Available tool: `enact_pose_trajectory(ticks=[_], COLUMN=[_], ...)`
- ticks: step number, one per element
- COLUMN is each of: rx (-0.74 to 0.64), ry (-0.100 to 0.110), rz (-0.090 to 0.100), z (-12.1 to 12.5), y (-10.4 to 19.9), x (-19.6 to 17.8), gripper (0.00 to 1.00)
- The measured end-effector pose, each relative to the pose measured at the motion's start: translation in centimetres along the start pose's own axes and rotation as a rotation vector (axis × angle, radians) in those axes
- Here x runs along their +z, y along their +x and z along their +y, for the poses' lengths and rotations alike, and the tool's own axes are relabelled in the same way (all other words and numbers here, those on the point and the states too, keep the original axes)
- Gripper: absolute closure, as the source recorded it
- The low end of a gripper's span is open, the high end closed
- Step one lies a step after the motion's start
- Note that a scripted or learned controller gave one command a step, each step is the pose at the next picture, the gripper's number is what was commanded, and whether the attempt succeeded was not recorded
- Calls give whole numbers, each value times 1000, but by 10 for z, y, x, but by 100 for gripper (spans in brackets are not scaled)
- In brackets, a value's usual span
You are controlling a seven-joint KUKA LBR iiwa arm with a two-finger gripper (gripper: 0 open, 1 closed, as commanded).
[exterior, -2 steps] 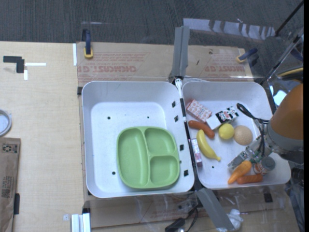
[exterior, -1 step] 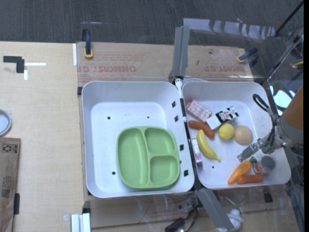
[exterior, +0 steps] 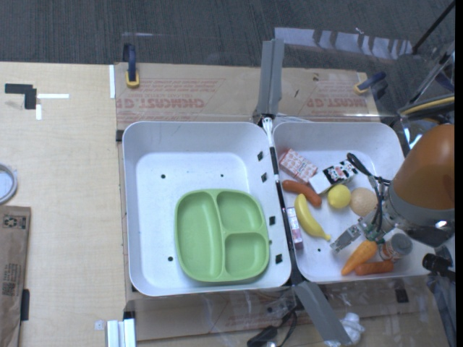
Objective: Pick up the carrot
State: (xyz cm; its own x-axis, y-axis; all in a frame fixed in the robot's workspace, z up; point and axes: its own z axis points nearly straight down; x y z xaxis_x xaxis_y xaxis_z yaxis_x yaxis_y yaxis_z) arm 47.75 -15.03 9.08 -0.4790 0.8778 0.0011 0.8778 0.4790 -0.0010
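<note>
Two white bins, one green plate (exterior: 221,235), one banana (exterior: 309,217), one lemon (exterior: 338,196).
The orange carrot (exterior: 359,257) lies in the right bin (exterior: 316,267), touching the gripper (exterior: 367,234); whether it grips, I cannot tell.

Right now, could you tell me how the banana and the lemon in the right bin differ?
The banana is long and curved, lying stretched toward the bin's middle; the lemon is short and rounded. The banana takes up clearly more room than the lemon. The lemon sits beside a pale round item, while the banana lies nearer the bin's left wall. Both are yellow and rest in the right bin.
</note>
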Motion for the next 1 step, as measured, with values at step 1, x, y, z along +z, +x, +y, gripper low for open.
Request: enact_pose_trajectory(ticks=[1], rx=[2], ry=[-1], rz=[-1], z=[0], y=[-1], x=[-9], gripper=[100])
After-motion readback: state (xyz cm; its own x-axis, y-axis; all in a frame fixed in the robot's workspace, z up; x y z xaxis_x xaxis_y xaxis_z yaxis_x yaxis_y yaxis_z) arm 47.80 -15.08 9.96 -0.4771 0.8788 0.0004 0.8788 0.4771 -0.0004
